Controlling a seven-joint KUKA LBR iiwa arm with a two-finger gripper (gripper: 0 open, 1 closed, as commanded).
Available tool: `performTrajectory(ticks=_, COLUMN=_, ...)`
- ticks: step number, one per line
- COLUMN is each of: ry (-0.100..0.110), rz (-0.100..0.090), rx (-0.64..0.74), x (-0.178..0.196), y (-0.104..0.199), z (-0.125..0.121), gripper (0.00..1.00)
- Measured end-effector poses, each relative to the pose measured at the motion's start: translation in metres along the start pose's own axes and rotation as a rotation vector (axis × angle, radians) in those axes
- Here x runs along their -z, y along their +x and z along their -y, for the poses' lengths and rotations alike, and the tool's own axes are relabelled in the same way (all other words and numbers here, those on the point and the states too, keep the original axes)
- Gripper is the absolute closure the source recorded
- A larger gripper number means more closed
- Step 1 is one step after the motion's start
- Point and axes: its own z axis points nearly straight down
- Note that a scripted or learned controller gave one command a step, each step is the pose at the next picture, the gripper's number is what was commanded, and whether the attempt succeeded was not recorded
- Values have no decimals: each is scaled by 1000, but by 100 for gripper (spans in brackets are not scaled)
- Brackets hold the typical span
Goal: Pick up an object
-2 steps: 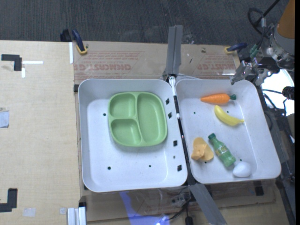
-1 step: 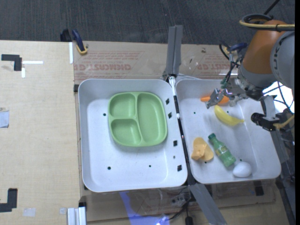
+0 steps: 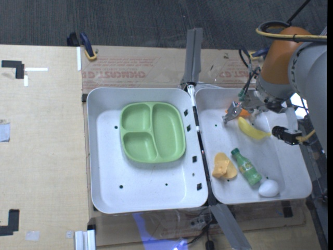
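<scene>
Right bin (image 3: 291,189): hand (image 3: 235,112) near far rim.

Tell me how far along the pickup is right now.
Done: the gripper is down in the right bin, beside the banana. In hand: nothing visibly between its fingers. Left: grasping and lifting something; the green bottle, yellow-orange piece and white object lie on the bin floor.
</scene>
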Motion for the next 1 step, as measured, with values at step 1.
performTrajectory(ticks=1, ry=-3, rz=5, rx=1, x=8, y=-2, z=0, gripper=100)
